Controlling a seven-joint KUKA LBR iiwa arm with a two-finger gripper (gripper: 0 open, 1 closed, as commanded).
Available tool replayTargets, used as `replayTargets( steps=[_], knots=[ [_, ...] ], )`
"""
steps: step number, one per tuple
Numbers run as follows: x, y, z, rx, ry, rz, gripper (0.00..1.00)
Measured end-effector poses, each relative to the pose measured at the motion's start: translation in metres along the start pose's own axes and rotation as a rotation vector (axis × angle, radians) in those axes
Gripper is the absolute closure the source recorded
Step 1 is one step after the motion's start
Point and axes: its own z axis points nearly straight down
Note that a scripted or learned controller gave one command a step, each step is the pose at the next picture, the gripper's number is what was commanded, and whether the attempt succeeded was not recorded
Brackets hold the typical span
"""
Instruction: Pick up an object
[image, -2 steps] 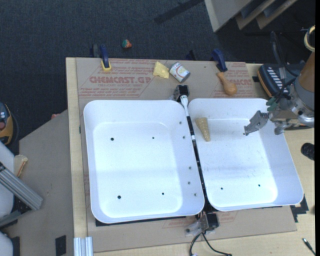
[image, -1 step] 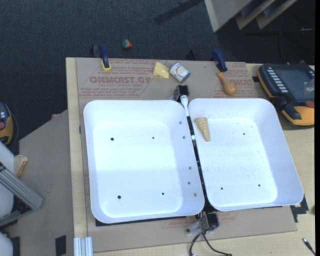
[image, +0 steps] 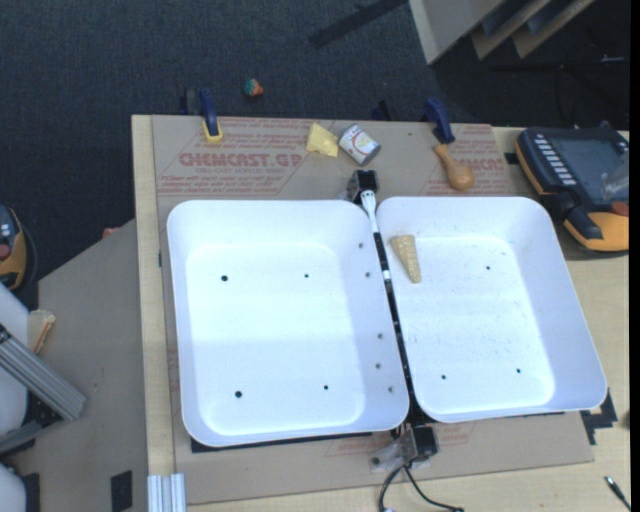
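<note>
Bench's right bin (image: 560, 300) holds 1 tan cone (image: 405, 256).

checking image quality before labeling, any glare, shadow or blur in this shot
Camera view: the left bin is brighter across its upper half, with a soft grey shade over the lower floor; the right bin is evenly lit, with no blown-out glare; the tan cone-shaped object stays readable though slightly soft; the printed lettering on the board is faint; the dark carpet is grainy.
</note>
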Motion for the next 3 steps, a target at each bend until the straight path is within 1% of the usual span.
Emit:
replayTargets(
  steps=[3],
  knots=[
    [0.0000, 0.0000, -0.0001, 0.000, 0.000, 0.000, 0.00]
  ],
)
